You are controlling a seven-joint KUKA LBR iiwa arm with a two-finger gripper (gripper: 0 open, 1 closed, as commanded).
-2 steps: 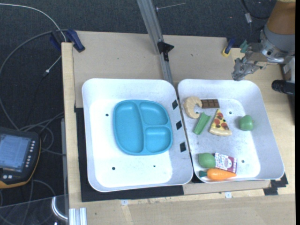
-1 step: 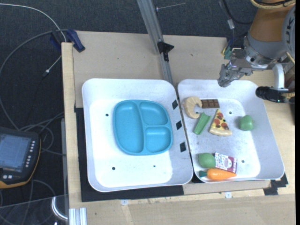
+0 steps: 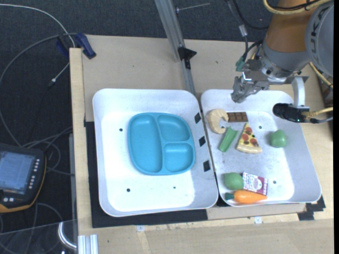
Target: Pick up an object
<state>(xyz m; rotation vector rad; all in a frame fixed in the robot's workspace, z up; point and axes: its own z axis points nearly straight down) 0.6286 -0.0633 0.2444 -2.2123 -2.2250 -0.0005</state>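
White bin [image 3: 296, 187] — its far rim lies right under the claw [image 3: 239, 96], whose grip I cannot tell. Just beneath sit the bagel [image 3: 215, 120] and chocolate [image 3: 237, 117]; pizza [image 3: 248, 140] lies beyond, bare floor beside it. The carton [image 3: 253, 183] at the near rim has unreadable print.

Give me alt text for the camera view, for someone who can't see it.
A robot arm's pincer hovers over the right bin's far edge, above toy food: pizza slice, chocolate bar, carrot. The left bin holds a blue divided plate.
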